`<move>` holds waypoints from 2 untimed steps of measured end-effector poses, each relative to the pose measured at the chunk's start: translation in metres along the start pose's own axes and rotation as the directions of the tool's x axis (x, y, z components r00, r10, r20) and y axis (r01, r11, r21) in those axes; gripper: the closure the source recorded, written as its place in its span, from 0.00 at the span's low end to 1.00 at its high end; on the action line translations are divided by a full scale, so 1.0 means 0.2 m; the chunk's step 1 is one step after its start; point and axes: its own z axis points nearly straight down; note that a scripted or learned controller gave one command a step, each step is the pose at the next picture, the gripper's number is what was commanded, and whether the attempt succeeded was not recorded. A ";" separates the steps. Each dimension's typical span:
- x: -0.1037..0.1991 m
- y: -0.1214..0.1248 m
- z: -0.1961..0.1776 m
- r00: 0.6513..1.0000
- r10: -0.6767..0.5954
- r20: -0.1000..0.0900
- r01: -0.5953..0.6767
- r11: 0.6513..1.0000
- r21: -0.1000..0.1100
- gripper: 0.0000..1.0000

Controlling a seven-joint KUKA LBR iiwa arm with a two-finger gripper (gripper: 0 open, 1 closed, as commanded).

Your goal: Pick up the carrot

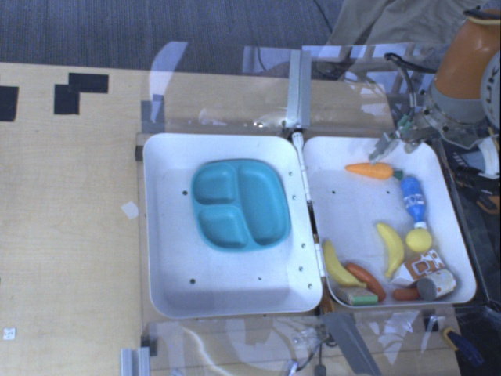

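Camera view, looking down on the bench. The gripper (389,142) hangs over the far edge of the right bin (338,153), its two thin fingers (383,146) slightly parted and pinching nothing; their exact spread is hard to judge against the clutter behind them. Just in front of the fingertips lies the carrot (369,171), one short orange cone with a green stub at its right end, flat on the bin floor near the far wall. Farther out in the same bin: one blue bottle (413,201), one lemon (419,240), two bananas (390,247) (338,265), and a cluster of smaller items along the near wall. The left bin (164,233) holds one blue three-compartment tray (239,204).
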 end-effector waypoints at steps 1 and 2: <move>0.00 0.00 0.00 1.000 0.000 0.000 0.000 1.000 -0.001 0.00; -0.06 -0.03 0.39 0.965 -0.264 -0.005 0.264 0.964 0.012 0.00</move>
